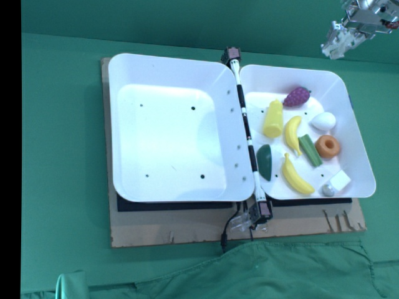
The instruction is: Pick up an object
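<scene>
Green surface [62, 136] carries two white bins: left bin [124, 73] bare, right bin [355, 167] holding the toy food — two bananas [297, 177], purple grapes [297, 96], orange ring [328, 147], white egg [323, 121]. Gripper [336, 42] hangs high beyond the right bin's far corner, clamped on nothing; finger spread I cannot tell. Judged step: approach not begun; next move calls for choosing one piece, centring over it, descending.

The hand [336, 42] is showing as a blocky piece of pale silver-grey metal, its faces catching bright white light. Darker seams and small shadowed recesses are breaking up its surface (too small to tell whether they are screws). A thin dark cable is looping above it, beside a rounded grey wrist section at the corner.
</scene>
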### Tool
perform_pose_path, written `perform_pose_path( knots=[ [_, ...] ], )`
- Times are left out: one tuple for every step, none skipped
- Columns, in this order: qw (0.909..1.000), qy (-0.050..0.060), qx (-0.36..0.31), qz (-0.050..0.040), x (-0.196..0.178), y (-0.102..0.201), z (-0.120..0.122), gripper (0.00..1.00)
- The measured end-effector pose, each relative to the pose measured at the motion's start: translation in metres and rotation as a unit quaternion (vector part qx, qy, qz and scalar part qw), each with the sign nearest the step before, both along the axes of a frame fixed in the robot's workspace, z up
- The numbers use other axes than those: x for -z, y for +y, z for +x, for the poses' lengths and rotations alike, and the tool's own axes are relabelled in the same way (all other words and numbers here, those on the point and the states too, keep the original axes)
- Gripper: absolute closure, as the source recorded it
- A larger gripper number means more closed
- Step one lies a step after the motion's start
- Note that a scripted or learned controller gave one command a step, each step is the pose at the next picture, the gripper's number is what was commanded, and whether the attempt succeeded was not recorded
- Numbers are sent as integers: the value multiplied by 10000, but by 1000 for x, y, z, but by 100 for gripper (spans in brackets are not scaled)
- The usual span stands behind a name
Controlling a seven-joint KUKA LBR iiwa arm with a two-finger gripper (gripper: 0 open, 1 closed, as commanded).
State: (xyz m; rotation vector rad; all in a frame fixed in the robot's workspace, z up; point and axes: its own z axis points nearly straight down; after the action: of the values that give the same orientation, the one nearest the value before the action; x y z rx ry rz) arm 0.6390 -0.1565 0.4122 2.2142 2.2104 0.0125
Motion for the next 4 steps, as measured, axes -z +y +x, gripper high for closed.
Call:
perform_pose_path(
  knots=[
    [10000,98,12,6,149,-32,62,100],
    [10000,-5,-22,3,64,15,63,100],
    [10000,24,-25,14,39,85,62,100],
    [10000,-6,-3,4,-49,78,49,100]
  ],
)
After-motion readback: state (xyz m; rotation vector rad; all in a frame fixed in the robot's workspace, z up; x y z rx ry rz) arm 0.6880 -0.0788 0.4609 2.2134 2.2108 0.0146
